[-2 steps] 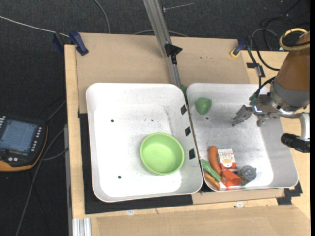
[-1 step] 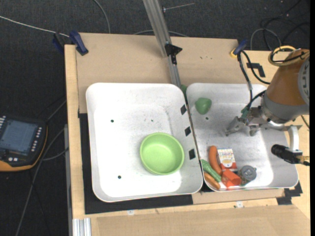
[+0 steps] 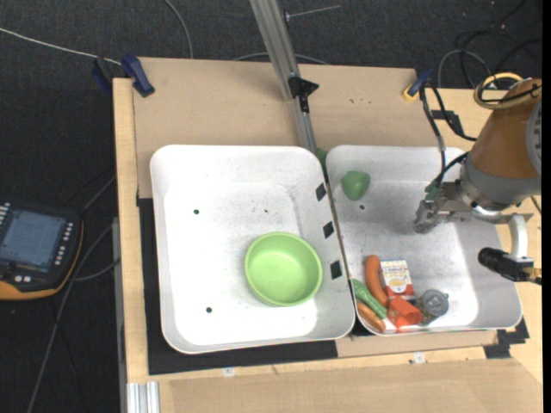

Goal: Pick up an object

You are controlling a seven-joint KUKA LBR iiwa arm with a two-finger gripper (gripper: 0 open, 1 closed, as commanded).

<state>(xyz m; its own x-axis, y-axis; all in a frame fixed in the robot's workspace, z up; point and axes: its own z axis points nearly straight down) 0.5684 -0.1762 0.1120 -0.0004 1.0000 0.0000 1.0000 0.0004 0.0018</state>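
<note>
While a green bowl [image 3: 283, 268] sits in the left bin [image 3: 181, 179], the right bin [image 3: 448, 256] holds a small green object [image 3: 355, 183] near its upper left, a carrot [image 3: 374, 279] and small box [image 3: 394, 275] at its lower edge, and the gripper [image 3: 428, 217] lowered over bare floor, nothing visibly held; its opening cannot be made out.

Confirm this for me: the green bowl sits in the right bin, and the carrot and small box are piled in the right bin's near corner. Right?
Not quite. The green bowl sits in the left bin, not the right one, as the camera view shows. The rest holds: the carrot and small box are piled in the near corner of the right bin.
</note>
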